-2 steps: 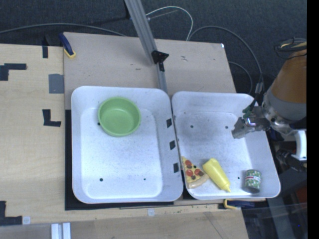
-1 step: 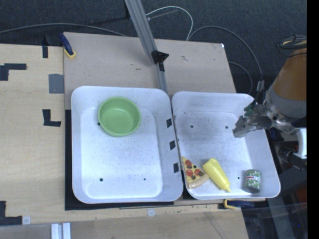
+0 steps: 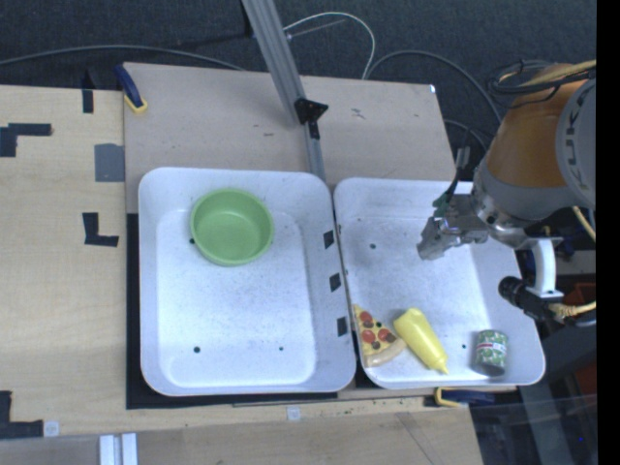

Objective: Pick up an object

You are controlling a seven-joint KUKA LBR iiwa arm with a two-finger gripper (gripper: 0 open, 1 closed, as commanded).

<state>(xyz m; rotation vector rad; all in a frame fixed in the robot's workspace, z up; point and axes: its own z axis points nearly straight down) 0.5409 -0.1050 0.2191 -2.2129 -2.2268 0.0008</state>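
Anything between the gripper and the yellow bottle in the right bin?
Nothing visible. The gripper hangs over bare bin floor in the right bin, and the yellow bottle lies nearer the front wall, with the pizza slice beside it and a small can on its other side.

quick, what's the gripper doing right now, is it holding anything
Gripper: above the right bin, nothing seen between its fingers; open or closed cannot be told.
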